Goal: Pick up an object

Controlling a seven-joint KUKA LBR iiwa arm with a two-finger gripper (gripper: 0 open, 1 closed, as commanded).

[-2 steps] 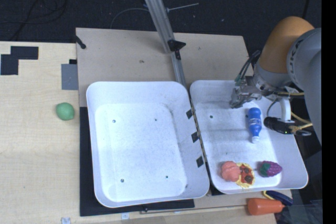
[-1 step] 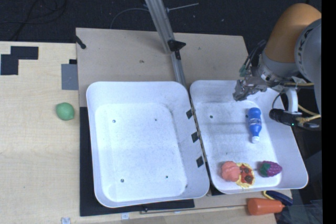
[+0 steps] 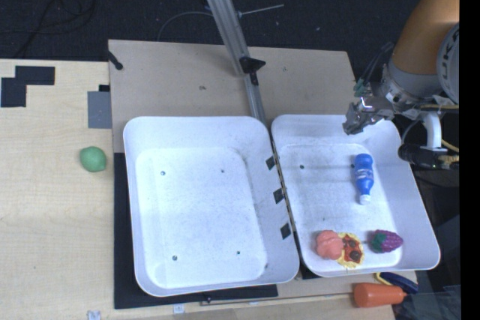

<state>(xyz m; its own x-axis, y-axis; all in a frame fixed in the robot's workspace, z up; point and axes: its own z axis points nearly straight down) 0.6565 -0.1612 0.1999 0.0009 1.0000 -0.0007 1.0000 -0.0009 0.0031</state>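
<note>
In the right bin [image 3: 322, 139] a blue bottle with a white cap [image 3: 363, 176] lies lengthwise near the right wall. Along the bin's front edge sit a pink-orange lumpy toy [image 3: 328, 243], a yellow and red piece [image 3: 350, 249] touching it, and a purple berry-like toy [image 3: 385, 240]. My gripper [image 3: 360, 118] hangs over the bin's far right corner, above and behind the bottle and apart from it. I see nothing between its fingers.
The left bin [image 3: 142, 139] stands beside the right one. A green ball [image 3: 94, 159] rests on the wooden bench to the left. An orange carrot-like toy [image 3: 379, 294] lies outside the right bin's front. A slanted metal rail [image 3: 229, 19] rises behind the bins.
</note>
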